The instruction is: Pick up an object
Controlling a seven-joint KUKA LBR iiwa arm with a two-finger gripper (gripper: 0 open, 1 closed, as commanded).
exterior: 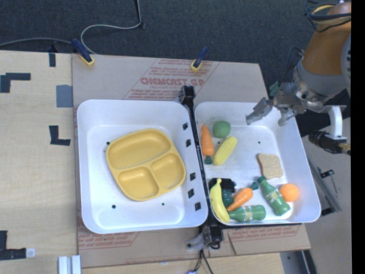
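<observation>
Gripper parked over right bin's far edge, fingers spread wide, holding nothing. Probably staged high to survey food below: corn, bread, carrot. Yellow tray alone in left bin.

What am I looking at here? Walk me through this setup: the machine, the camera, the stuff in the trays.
One camera looks down at a slant on a bench. A robot arm reaches in from the right; its end effector hovers over the right bin, holding nothing. That bin holds toy food: carrot, corn cob, green ball, bread slice, orange, banana, two green bottles. The left bin holds a yellow divided plate.
</observation>
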